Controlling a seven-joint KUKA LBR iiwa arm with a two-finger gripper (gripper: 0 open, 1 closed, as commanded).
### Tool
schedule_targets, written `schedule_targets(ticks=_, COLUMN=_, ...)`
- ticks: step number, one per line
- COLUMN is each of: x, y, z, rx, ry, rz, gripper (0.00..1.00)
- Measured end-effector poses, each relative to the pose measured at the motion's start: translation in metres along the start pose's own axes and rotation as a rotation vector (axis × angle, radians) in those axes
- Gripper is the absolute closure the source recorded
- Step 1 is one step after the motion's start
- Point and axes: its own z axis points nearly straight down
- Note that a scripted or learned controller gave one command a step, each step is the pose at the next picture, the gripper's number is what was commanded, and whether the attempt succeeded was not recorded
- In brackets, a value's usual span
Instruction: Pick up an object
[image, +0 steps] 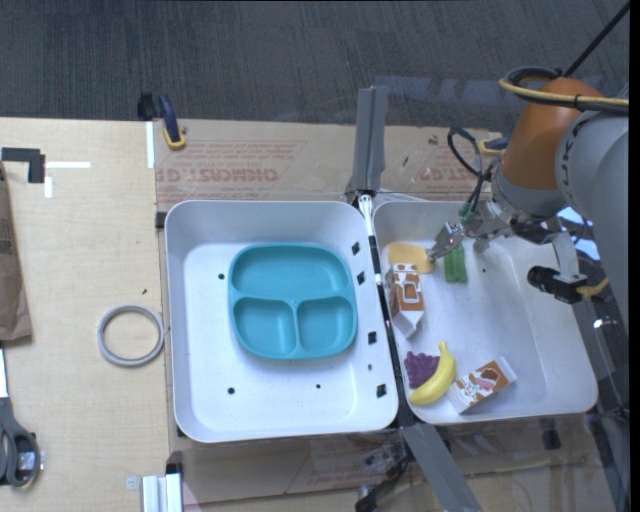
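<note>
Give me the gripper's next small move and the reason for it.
Probably a short drop straight down onto the green block. The gripper sits at the block's upper end in the right bin, and nothing shows between its fingers. The yellow piece lies close on the left, so drifting that way risks a bump.

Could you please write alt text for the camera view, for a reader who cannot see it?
A grey robot arm reaches from the right into the right bin, its gripper just above a green object. That bin also holds a banana, purple grapes and two small cartons. The left bin holds a teal divided plate.
</note>
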Motion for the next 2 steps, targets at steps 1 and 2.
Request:
schedule_targets(ticks=1, x=-0.021, y=-0.003, z=-0.001, rx=-0.002, ry=0.000, rz=0.026, gripper=0.00)
schedule_targets(ticks=2, x=-0.005, y=0.000, z=0.000, rx=0.001, ry=0.001, rz=0.143, gripper=0.00)
